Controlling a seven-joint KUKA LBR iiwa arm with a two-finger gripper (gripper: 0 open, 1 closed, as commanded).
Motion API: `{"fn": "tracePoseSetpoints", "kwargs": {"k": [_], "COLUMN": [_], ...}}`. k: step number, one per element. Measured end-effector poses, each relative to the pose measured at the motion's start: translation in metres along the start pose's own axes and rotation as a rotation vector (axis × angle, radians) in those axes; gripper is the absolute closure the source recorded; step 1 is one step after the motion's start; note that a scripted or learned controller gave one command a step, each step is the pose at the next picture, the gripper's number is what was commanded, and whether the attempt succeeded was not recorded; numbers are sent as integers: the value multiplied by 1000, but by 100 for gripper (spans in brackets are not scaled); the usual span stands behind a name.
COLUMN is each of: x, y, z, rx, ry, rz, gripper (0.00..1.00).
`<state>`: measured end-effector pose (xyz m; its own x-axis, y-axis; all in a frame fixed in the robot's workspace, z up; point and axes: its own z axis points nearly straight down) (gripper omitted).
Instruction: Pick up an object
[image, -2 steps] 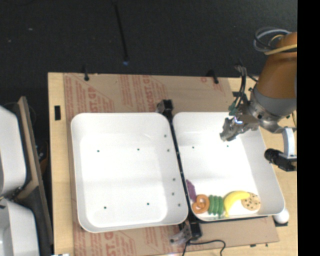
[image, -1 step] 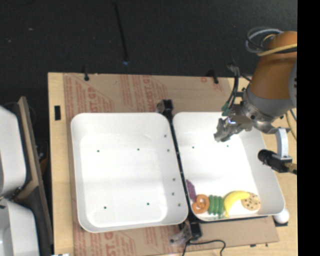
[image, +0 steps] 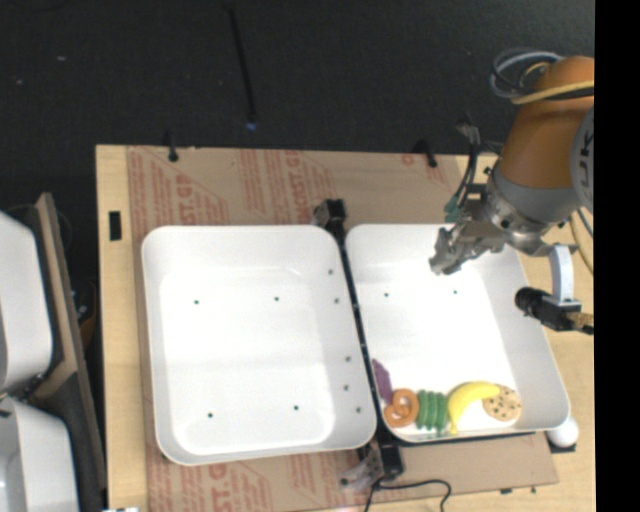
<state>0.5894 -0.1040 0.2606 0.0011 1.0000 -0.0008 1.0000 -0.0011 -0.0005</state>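
Along the near edge of the right bin (image: 520, 300) lie several small toys in a row: a purple piece (image: 382, 378), an orange ring (image: 402, 408), a green ribbed piece (image: 433, 410), a yellow banana (image: 471, 396) and a speckled cookie (image: 501, 405). My gripper (image: 446, 256) hangs over the far part of that bin, well away from the toys, with nothing seen between its fingers. Its tips are too small and dark to judge.
The left bin (image: 160, 300) sits beside the right one on a cardboard-covered bench (image: 230, 190). A black clamp (image: 330, 213) stands at the far end of the seam between the bins. A black fitting (image: 540, 303) sticks out at the right bin's right rim.
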Motion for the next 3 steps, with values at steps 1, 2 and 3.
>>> {"fn": "tracePoseSetpoints", "kwargs": {"k": [1, 2, 3], "x": [-56, -40, -26], "y": [26, 8, -18], "z": [8, -21, -30], "rx": [-1, -4, -3], "ry": [-1, 1, 1], "rz": [3, -2, -2], "gripper": [100, 100, 100]}}
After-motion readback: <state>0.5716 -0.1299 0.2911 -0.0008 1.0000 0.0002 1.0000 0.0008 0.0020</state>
